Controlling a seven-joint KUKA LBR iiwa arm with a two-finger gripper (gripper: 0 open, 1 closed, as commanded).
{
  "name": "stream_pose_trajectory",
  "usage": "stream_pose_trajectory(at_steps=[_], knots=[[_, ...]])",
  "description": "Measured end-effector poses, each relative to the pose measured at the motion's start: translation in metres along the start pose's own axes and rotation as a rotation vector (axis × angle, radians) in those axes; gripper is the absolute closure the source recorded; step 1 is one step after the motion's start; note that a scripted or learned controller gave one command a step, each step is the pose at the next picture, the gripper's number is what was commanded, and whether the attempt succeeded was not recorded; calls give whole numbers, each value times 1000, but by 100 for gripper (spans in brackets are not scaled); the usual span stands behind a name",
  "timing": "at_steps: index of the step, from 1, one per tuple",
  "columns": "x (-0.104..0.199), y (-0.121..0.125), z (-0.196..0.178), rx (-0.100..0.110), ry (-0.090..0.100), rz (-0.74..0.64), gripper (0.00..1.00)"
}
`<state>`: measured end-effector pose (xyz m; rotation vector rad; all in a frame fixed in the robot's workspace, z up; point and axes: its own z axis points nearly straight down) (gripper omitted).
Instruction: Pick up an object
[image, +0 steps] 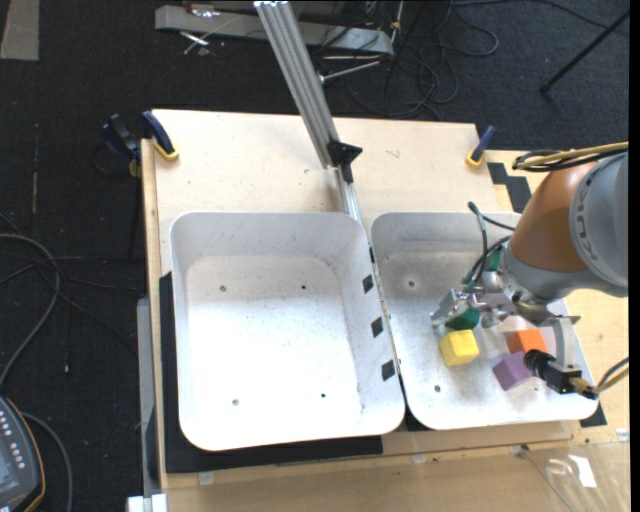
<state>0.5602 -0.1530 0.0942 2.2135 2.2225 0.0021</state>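
In the right bin (420, 250) my gripper (466, 306) hangs low, right over a small green object (462, 321) that it partly hides. Whether the green object is held cannot be told. A yellow cube (459, 347) lies just in front of the green one, touching or nearly touching it. To the right lie an orange block (527, 342) and a purple block (512, 371). The arm comes in from the right above them.
The left bin (200, 250) stands beside the right one, their walls meeting at the middle. A slanted metal rail (305, 85) rises from the bench behind the bins. Clamps sit at the bench's back corners.
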Motion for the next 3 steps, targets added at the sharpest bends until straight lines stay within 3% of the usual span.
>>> stream_pose_trajectory(at_steps=[1, 2, 3], knots=[[0, -2, -11, 2, 1, 0, 100], [82, 46, -106, -6, 4, -6, 100], [189, 12, -101, 8, 6, -6, 100]])
